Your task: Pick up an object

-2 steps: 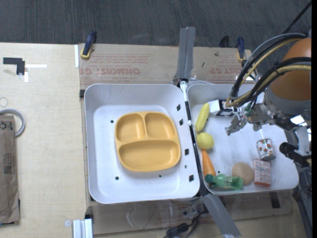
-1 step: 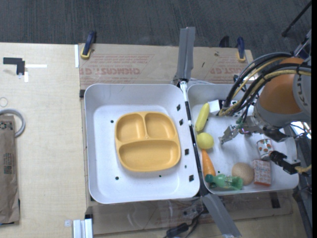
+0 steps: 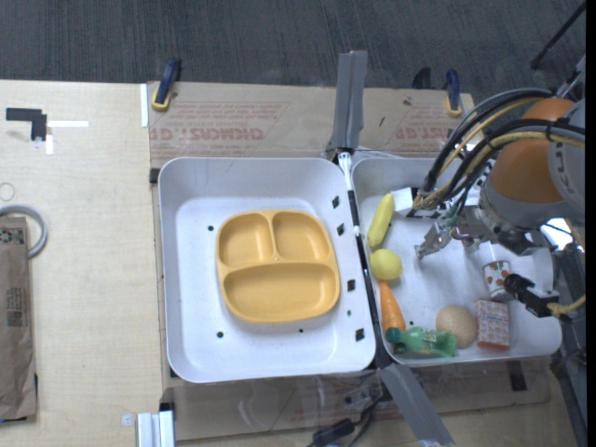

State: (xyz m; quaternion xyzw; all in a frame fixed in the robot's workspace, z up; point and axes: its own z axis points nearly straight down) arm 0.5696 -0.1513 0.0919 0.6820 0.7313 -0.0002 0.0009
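Note:
The right bin (image 3: 424, 282) holds a yellow banana (image 3: 380, 219) along its left wall, a yellow lemon (image 3: 386, 264) below it, an orange carrot (image 3: 391, 307) with green leaves (image 3: 426, 343), a tan egg-shaped object (image 3: 455, 322), a small red-and-white box (image 3: 493, 324) and a small can (image 3: 496, 277). My gripper (image 3: 434, 242) hangs over the bare middle of this bin, to the right of the banana and lemon, with nothing seen between its fingers. The grey arm with its orange band (image 3: 531, 161) comes in from the right.
In the left bin (image 3: 186, 277) lies a yellow divided plate (image 3: 277, 265). A grey divider bar (image 3: 349, 101) runs between the two bins. Cardboard (image 3: 251, 119) lies behind them, held by blue clamps (image 3: 169, 80). A brown bag (image 3: 14, 324) rests at the far left.

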